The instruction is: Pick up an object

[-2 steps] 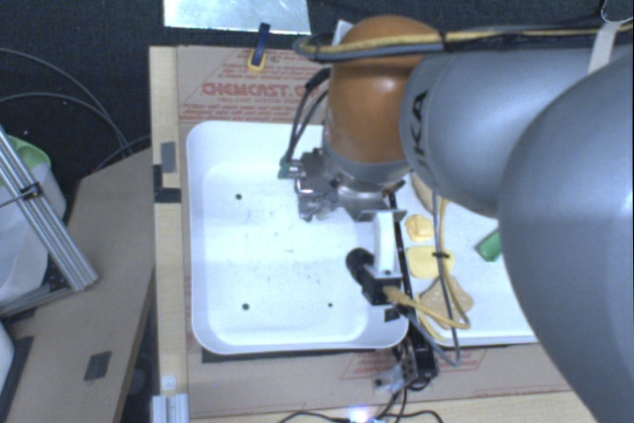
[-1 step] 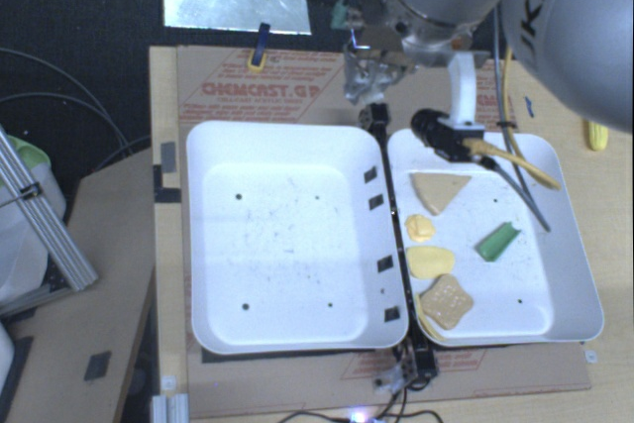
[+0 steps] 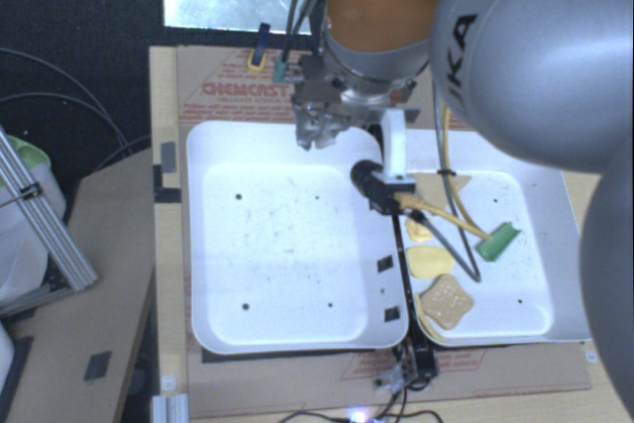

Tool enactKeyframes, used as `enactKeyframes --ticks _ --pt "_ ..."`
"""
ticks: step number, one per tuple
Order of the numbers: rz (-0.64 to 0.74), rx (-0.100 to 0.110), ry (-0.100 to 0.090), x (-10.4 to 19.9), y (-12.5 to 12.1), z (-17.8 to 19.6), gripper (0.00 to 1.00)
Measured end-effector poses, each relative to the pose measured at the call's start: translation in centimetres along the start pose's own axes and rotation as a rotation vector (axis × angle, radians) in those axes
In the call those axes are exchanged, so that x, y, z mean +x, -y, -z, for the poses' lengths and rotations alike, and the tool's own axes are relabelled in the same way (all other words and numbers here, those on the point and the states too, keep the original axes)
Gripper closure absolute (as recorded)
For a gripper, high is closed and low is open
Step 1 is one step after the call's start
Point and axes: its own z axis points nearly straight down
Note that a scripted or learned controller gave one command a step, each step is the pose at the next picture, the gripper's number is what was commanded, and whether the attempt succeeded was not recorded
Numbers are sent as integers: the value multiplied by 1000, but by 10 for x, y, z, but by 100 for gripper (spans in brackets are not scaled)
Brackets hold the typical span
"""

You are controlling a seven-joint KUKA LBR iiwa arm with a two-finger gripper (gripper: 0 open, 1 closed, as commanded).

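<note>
At the near edge of the right bin point(image 3: 555, 312) lies a tan cracker point(image 3: 446, 300), with a pale yellow piece point(image 3: 430, 261) just beyond it and a green block point(image 3: 498, 241) to their right; any of these could be the object to pick, and all three crowd the bin's left side, close to the divider. The left bin point(image 3: 213, 312) has nothing loose in it that I can make out beyond dark specks on its floor. Yellow and grey cables point(image 3: 448, 218) droop from the arm point(image 3: 515, 45) across the right bin, probably because the wrist is swung leftward. Farther back, the end effector point(image 3: 319, 129) hangs over the far edge of the left bin, well apart from the objects; nothing is seen in it, and whether it is open or closed I cannot tell at this angle. Judging by that, the pick has not begun, and the arm would need to cross to the right bin. The desk point(image 3: 238, 79) beyond shows printed cardboard.
</note>
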Motion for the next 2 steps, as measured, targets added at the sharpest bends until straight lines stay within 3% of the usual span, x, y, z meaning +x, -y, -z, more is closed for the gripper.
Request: enactKeyframes --ticks 1,2 --pt "-14 4 3 -75 55 -48 100" --pt "-6 -25 -1 -90 -17 101 100"
